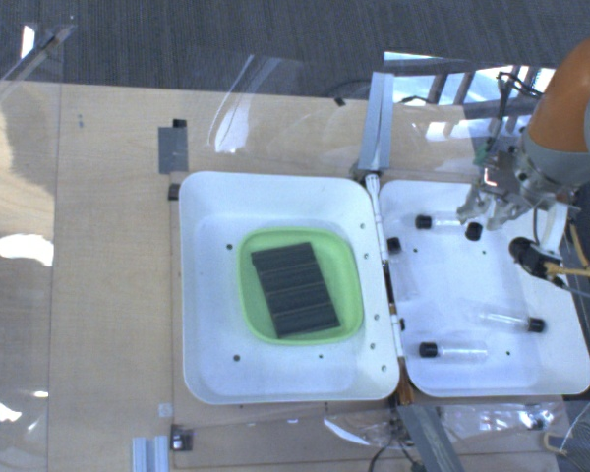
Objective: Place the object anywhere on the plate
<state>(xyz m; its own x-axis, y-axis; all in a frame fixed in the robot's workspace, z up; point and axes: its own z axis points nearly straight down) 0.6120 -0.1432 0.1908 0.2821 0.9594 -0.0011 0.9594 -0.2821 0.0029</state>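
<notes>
— Fingers first: how do they stand?
— Spread apart, as far as the slanted view lets me judge, with nothing between them. The gripper (pixel 494 219) hangs over the far corner of the right bin (pixel 560 367), its tips small and partly lost against cables.
— And the big things?
— The bench (pixel 98 264) carries both bins. The arm (pixel 570 96) enters from the right, cut off by the frame, so just its orange band and grey wrist are visible. The left bin (pixel 206 293) holds the green plate (pixel 244 264).
— Where is the object?
— The dark ridged block (pixel 295 288) lies flat on the plate, about central, inside the rim. Its long axis runs from far to near, the far end leaning slightly left; its ridges cross the short way.
— Anything near the gripper?
— Three clear tubes with black caps lie in the right bin: one (pixel 441 222) just left of the fingertips, whether touching I cannot tell, and two, (pixel 457 347) and (pixel 511 320), well apart from them near the front.
</notes>
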